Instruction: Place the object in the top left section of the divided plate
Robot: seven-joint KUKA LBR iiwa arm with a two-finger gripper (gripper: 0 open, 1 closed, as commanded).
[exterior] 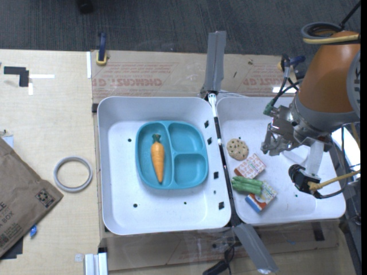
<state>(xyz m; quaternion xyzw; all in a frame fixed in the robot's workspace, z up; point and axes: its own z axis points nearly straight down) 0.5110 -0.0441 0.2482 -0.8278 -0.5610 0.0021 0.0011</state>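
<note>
An orange plastic carrot (157, 158) already lies in the long left compartment of the teal divided plate (198, 132), while the hand (274, 146), its grip unreadable, hovers right of it.

Dark carpet (172, 10), pale wooden bench (46, 125)

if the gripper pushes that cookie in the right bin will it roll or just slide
The cookie lies flat on the bin floor, so it would probably slide, not roll. It looks like a small, light toy, so a nudge could send it into the box just below it.
</note>
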